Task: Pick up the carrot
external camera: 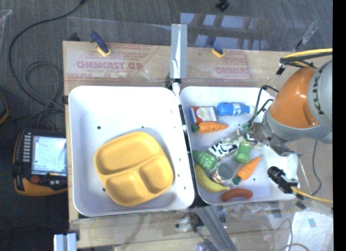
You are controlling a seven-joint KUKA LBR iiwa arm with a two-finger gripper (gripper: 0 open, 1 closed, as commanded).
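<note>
Orange against the white right bin (186, 136): carrot (250, 167) lying tilted just below the gripper (247, 135), apart from it, with a green vegetable (244, 151) between. Second carrot (211, 127) off to the gripper's left, near but not touching. Judged to be at the approach step, nothing lifted yet. Calls next for settling on one carrot, centring over its body and coming down clear of the green vegetable and the blue bottle (233, 109) just above the gripper. Cannot tell how wide the gripper stands, hidden among wrist and cables; nothing seen held.
</note>
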